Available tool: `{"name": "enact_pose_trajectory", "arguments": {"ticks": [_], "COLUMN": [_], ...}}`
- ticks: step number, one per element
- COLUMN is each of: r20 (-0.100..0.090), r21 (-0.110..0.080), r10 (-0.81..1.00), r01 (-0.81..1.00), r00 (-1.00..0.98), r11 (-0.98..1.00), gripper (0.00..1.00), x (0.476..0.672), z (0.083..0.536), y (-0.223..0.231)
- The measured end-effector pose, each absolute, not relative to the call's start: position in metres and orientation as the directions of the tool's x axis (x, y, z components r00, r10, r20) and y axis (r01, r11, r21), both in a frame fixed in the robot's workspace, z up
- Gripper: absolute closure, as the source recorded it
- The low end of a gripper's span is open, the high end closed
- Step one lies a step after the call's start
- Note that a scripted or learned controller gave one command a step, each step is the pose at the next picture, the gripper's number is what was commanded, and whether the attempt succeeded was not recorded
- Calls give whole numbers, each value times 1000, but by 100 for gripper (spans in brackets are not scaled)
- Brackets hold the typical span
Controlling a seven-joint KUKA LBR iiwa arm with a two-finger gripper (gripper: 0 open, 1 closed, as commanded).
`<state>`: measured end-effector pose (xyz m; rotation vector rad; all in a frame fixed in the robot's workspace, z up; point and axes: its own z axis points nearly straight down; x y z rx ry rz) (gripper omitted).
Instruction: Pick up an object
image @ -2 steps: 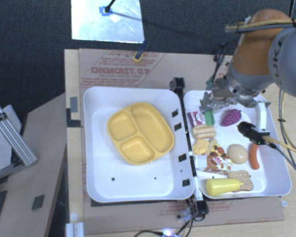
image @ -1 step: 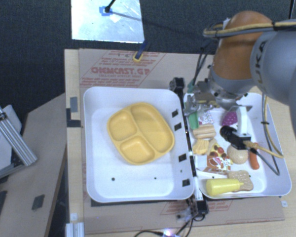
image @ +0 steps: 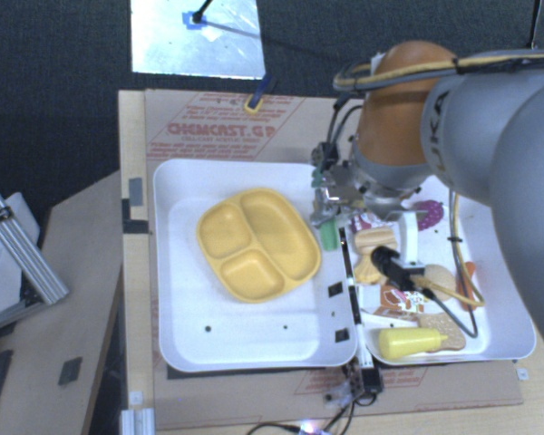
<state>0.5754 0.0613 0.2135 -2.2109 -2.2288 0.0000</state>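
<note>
My gripper [image: 327, 208] hangs over the divider between the two white bins, at the upper left corner of the right bin [image: 512, 333]. A small green piece [image: 329, 236] shows right below the gripper, touching or nearly touching it; whether it is held I cannot tell. The right bin holds several toy foods: a yellow bottle-shaped piece [image: 408, 341] at the front, a bread slice [image: 446, 330] beside it, a beige piece [image: 374, 239], a purple piece [image: 427, 213] and an orange strip [image: 470, 277]. The arm hides much of this bin.
A yellow divided plate [image: 257, 242] lies in the middle of the left bin [image: 186, 333]. Cardboard lies under both bins. A shiny square plate [image: 198, 24] sits beyond the bins at the back. A metal frame [image: 14, 243] stands at the far left.
</note>
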Motion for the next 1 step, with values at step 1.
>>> {"name": "enact_pose_trajectory", "arguments": {"ticks": [1], "r20": [1], "r21": [0], "r10": [1000], "r01": [1000], "r00": [-1], "r11": [1], "gripper": [100], "x": [563], "z": [223], "y": [57]}}
